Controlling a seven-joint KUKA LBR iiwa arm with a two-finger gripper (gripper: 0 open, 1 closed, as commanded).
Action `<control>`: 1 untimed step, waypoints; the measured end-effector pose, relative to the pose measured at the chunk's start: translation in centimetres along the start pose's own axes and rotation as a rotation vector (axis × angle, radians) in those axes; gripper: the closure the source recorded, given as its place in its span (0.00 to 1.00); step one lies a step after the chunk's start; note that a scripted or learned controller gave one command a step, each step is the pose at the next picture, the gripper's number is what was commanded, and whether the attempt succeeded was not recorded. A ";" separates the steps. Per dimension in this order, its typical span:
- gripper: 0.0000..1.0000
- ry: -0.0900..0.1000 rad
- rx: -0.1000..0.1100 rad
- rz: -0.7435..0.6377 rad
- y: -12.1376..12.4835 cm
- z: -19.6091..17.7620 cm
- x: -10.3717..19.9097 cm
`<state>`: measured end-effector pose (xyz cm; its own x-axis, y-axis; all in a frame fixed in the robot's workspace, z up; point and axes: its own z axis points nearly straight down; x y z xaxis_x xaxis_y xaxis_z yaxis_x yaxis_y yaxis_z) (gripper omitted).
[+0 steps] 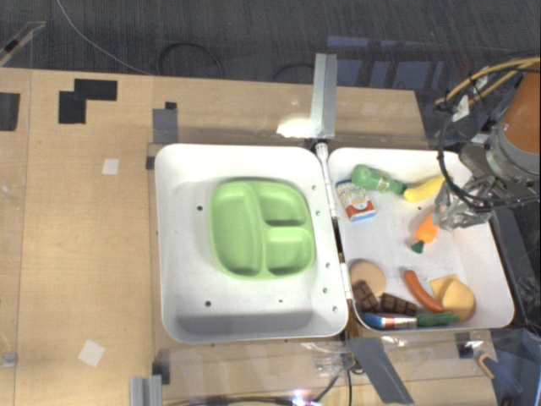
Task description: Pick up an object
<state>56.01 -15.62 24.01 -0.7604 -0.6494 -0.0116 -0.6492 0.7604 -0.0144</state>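
Camera view: one green tray (258,228), perhaps ten toys.

Robotics lab, wooden bench (76,252), two white bins (182,311), loose cables (473,83)

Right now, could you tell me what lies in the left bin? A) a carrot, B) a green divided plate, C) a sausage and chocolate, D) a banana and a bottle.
B: the green divided plate sits alone in the left bin, while the banana, bottle, sausage, chocolate and carrot all lie in the right bin.
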 end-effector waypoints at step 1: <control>1.00 0.003 -0.009 -0.495 -4.0 0.9 2.5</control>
<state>56.70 -20.29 23.16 -0.3608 -0.9326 -0.0032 -0.9326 0.3608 -0.0086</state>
